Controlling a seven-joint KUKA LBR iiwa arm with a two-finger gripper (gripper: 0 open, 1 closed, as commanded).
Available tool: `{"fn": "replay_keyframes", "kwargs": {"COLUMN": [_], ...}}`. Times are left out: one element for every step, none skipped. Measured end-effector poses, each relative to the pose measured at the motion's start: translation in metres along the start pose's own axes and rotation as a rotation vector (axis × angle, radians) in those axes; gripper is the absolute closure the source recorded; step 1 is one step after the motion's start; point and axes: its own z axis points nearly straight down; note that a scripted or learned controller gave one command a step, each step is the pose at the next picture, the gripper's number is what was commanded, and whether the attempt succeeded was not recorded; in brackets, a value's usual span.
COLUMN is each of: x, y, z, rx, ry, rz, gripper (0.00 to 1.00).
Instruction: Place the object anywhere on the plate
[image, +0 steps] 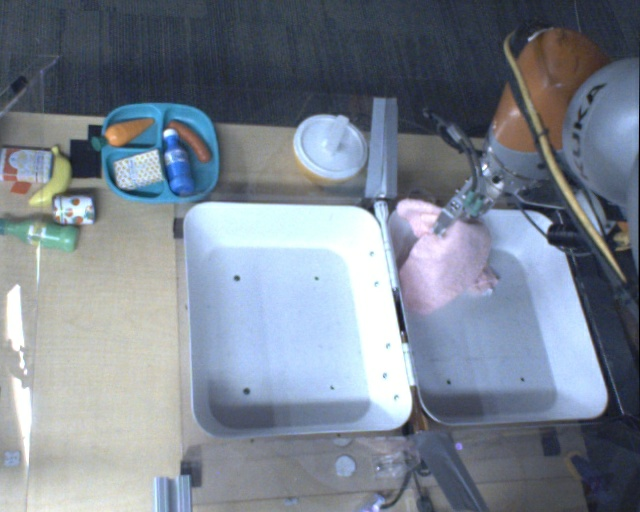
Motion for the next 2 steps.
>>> {"fn": "replay_keyframes", "kwargs": {"x": [0.0,0.046], "y": [0.003,0.016], "z": [-0.041,-0.044], "rx": [-0.003,-0.002], "ry": [-0.001,0.001], "rz": [-0.006,-0.409], "gripper": [1.0,1.0]}}
